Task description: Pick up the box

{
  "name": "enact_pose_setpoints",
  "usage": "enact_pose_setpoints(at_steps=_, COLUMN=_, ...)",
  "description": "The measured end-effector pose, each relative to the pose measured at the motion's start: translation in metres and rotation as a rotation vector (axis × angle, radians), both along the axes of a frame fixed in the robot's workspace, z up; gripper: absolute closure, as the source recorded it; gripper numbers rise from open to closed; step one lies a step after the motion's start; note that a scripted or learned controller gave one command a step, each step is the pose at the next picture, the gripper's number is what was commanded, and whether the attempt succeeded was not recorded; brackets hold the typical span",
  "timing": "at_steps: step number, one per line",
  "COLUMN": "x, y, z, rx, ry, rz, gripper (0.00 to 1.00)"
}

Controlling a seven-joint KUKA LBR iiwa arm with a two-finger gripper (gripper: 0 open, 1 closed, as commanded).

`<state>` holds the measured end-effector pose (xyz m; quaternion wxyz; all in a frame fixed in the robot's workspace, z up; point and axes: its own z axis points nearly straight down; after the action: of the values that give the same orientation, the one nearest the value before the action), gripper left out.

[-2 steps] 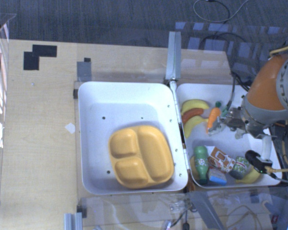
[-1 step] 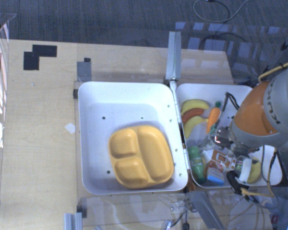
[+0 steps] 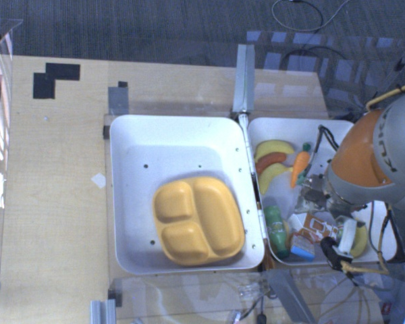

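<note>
Currently: box (image 3: 315, 227), small, brown and white, lying flat near the front edge of the right bin (image 3: 283, 130); gripper (image 3: 320, 196) directly above and just behind it, its opening impossible to tell, nothing visibly held. Beside the box: blue-and-white item (image 3: 301, 252) at the front edge; green bottle (image 3: 277, 225) along the left wall; carrot (image 3: 300, 169), yellow and red pieces (image 3: 275, 159) toward the back left corner; banana (image 3: 360, 240) at the front right. Left bin (image 3: 128, 147): yellow compartment tray (image 3: 198, 219), front right area
</note>
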<state>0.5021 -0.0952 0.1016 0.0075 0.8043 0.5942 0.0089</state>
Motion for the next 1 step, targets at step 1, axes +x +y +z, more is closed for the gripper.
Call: enact_pose_setpoints(at_steps=1, x=-0.0077, y=-0.0029, z=-0.0102, rx=0.003, ry=0.002, rz=-0.084, gripper=1.00)
